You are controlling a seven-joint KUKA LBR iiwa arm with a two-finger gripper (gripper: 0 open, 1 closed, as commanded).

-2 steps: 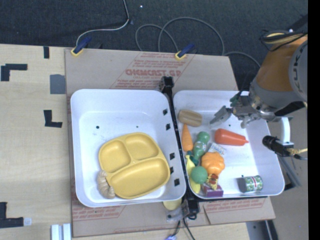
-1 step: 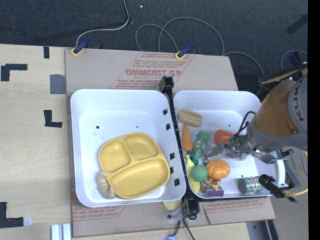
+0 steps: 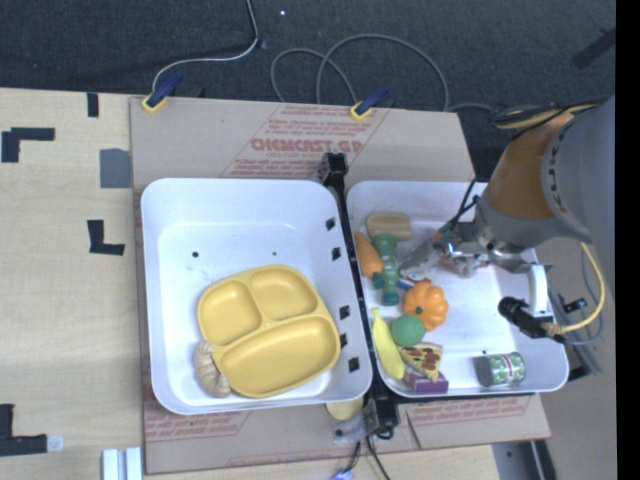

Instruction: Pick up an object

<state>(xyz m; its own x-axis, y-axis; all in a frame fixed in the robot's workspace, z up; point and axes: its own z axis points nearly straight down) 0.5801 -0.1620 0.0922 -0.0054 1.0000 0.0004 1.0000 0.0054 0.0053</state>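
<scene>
My gripper [image 3: 428, 255] reaches in from the right and sits low over the upper middle of the right bin [image 3: 520, 313]. Just to its left lie a green toy [image 3: 386, 264], an orange carrot [image 3: 368, 256] and a tan bread-like piece [image 3: 390, 225]. An orange pumpkin [image 3: 427, 306] lies directly below the gripper, close to it. Nearer the front are a green ball [image 3: 407, 330], a yellow banana [image 3: 386, 348], a colourful small box [image 3: 424, 362] and a small can [image 3: 500, 369]. Whether the gripper touches any of them is unclear.
The left bin [image 3: 200, 228] holds a yellow divided plate [image 3: 268, 328] and a tan knobbly piece [image 3: 207, 368] at its front left. A black divider clip [image 3: 335, 173] sits where the bins meet. Cables [image 3: 360, 68] loop on the dark floor behind the bench.
</scene>
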